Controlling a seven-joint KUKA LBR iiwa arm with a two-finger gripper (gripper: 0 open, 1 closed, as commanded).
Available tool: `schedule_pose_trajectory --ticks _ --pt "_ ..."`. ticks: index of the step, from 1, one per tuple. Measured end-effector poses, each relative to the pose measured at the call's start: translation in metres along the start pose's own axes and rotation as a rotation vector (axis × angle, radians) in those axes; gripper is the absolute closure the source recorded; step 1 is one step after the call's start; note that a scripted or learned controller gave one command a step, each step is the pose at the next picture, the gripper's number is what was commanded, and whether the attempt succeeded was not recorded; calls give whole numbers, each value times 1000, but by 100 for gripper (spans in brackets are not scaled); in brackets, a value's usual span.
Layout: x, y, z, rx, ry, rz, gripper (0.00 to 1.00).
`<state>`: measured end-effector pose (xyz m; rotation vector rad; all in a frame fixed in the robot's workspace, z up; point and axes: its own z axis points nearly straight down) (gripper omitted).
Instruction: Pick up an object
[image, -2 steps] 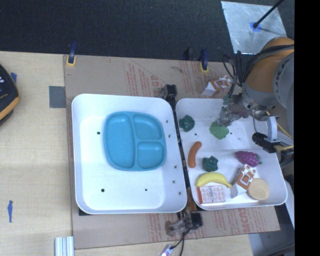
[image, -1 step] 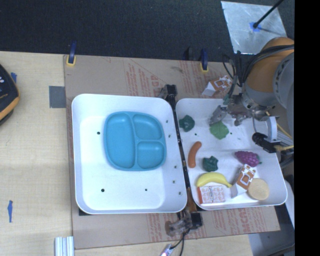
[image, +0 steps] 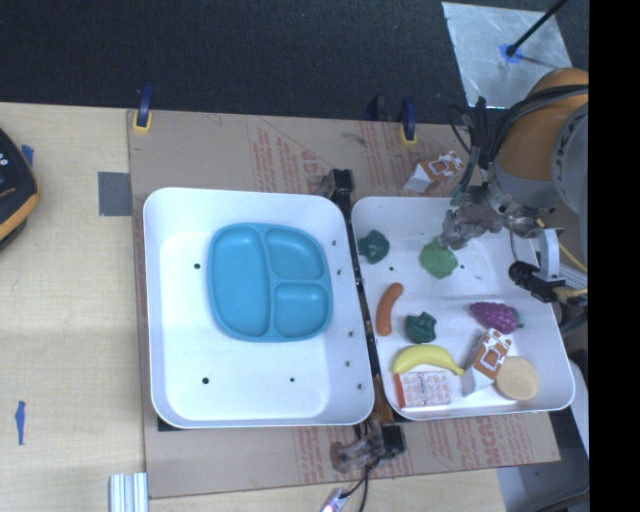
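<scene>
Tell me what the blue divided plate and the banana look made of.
Blue divided plate: likely molded plastic, matte, one even colour with smooth rounded compartments. Banana: probably a plastic toy, given its flat uniform yellow and smooth skin, though the view cannot settle it.

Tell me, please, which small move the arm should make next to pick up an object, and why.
Probably a short, straight descent onto the light green, lumpy toy vegetable in the right white bin. The gripper sits just above and beside that piece, closer to it than to the dark green toy broccoli or the purple toy grapes, so it looks the easiest target.
</scene>
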<state>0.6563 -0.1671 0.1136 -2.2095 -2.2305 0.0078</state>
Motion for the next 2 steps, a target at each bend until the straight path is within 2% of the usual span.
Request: schedule_pose_trajectory --ticks 1,2 --pt "0 0 0 0 0 0 0" --pt "-1 0 -11 -1 -1 -2 100"
